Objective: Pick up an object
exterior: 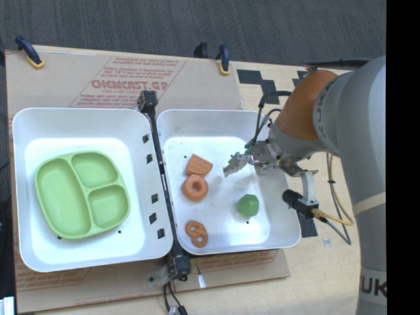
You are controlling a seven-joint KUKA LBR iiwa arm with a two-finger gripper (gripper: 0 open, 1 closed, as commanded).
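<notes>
From the camera above the bench, I judge the job barely begun: nothing is lifted, and every candidate object lies on the floor of the right bin (172, 131). My gripper (233, 165) hangs over that bin's upper right part, reaching in from three o'clock, with the orange band (303, 113) of my wrist behind it. My fingers look slightly parted at the tips and nothing sits between them, though they are small and grey against the white, so I say that with some caution. Four things wait below. The waffle-like orange square (198, 166) lies at nine o'clock from my fingertips, near but apart. The orange donut (195, 188) sits just under it, at about eight o'clock from me, its top edge touching or nearly touching the square. The green ball (248, 206) lies at about five o'clock, near and closest to my wrist side. The small pretzel (196, 233) is farthest, at about seven o'clock by the bin's lower rim. The left bin (20, 176) holds a green divided tray (82, 192), well apart at nine o'clock. What is left, I reckon, is everything: choosing one piece, coming down over it, closing, and raising it free.
</notes>
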